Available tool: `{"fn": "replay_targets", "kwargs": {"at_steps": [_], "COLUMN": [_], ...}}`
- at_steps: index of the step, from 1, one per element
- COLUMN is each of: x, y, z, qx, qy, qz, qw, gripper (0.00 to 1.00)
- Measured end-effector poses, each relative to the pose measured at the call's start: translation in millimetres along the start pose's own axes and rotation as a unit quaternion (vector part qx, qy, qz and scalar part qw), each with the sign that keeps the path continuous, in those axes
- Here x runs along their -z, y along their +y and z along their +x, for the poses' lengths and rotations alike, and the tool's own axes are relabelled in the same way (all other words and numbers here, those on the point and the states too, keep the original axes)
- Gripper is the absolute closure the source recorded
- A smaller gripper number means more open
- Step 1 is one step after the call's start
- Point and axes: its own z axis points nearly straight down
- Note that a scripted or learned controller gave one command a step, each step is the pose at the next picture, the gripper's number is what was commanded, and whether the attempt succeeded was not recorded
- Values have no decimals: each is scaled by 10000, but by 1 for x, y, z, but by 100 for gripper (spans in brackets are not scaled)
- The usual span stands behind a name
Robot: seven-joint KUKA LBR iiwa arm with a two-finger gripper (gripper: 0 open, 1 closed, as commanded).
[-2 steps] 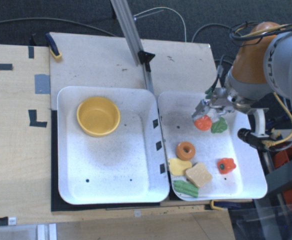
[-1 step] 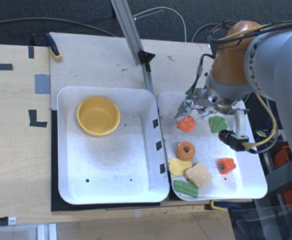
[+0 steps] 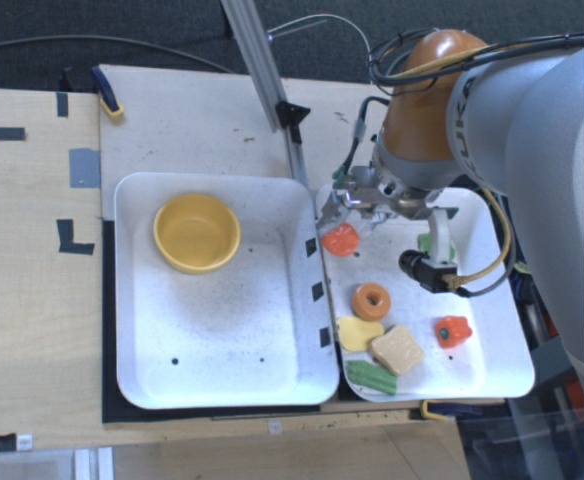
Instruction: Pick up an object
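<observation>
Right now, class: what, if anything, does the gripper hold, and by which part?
It cannot be told: the gripper sits just above an orange-red object, its grip hidden.

Pincer [image 3: 344, 211] above red object [image 3: 340, 239], right bin [image 3: 492, 368]

Worktop [image 3: 32, 268]: pale wood. Directly on it: two shallow white bins, left bin [image 3: 132, 298] and right bin [image 3: 507, 368], side by side; dark tape marks [image 3: 70, 236].
</observation>
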Motion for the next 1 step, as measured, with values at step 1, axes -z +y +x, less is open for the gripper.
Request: {"fn": "replay_targets", "kwargs": {"at_steps": [1], "x": [15], "y": [-2], "z": [58], "qx": [4], "qy": [3], "qz": [-2], "qw": [10000], "gripper": [100]}}
